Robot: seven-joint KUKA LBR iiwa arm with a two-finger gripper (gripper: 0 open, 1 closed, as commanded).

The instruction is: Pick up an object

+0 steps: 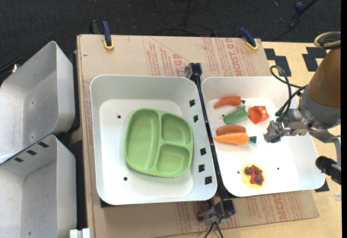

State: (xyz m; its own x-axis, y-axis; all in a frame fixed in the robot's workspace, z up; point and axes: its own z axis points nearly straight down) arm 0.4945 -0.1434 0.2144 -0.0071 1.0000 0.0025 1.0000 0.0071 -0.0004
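The gripper (272, 135) hangs just right of the orange carrot (232, 138); how far it gapes cannot be told. Both white bins (108, 123) sit on a cardboard-topped bench (162, 52) above dark carpet.

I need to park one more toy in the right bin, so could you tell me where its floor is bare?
The right white bin has bare floor along its near edge, either side of the yellow disc with dark red berries. The far left is crowded: orange pepper, green pepper, red pepper, brown sausage, orange carrot. The pincer hovers beside them.
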